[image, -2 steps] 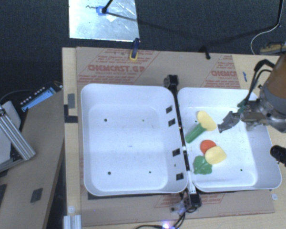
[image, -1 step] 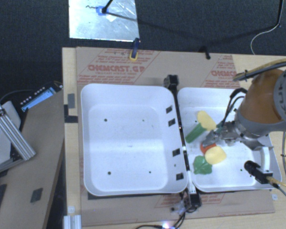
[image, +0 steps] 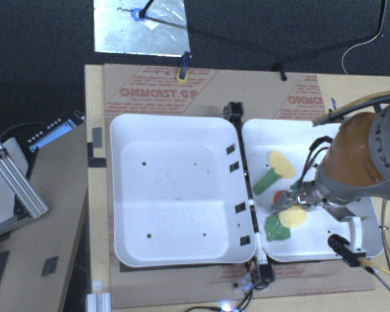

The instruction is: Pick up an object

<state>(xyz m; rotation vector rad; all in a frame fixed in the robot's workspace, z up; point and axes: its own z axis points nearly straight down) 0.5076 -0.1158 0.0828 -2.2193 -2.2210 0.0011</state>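
Right bin (image: 260, 135), white and shallow, taken as the landmark for all that follows. Inside it, toward its left wall: one yellow-headed object with a green handle (image: 273, 171), lying at a slant, the yellow end up and away from the wall. Below that, nearer the bin's front-left corner: a second yellow piece (image: 293, 218) touching a green piece (image: 275, 229), the green one lying closest to the corner. A small red-orange item (image: 279, 195) shows between the two groups, too small to identify. Gripper (image: 292, 200), low in the bin's middle, right above the lower yellow piece and just beside the red-orange item; whether its fingers are spread or closed cannot be told from here, and nothing can be seen held between them. Arm (image: 354, 155), grey with an orange band, covering the bin's right half. Left bin (image: 127, 135), touching the right bin's left wall. Tabletop (image: 97, 96), tan board under both bins.
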